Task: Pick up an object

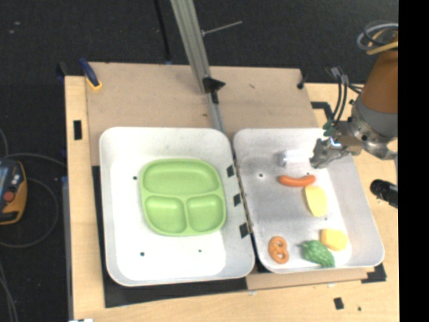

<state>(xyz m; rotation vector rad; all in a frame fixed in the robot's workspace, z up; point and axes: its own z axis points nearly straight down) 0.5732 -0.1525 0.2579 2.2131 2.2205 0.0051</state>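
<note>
Right, pincer point(320, 157) over rt bin point(268, 146) by small whitish blob point(293, 158), blurry; can't tell its state. Orange sausage-shaped pc point(296, 180), twisted pretzel point(278, 249), knobbly green pc point(318, 253).

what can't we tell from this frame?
- Gripper finger state: too small and blurred in the camera view.
- Pale object beside the gripper in the right bin: washed out against the white floor, identity unclear.
- Arm upper part: cut off by the view's right edge.
- Green toy near the bin's front rim: too small to name exactly.
</note>
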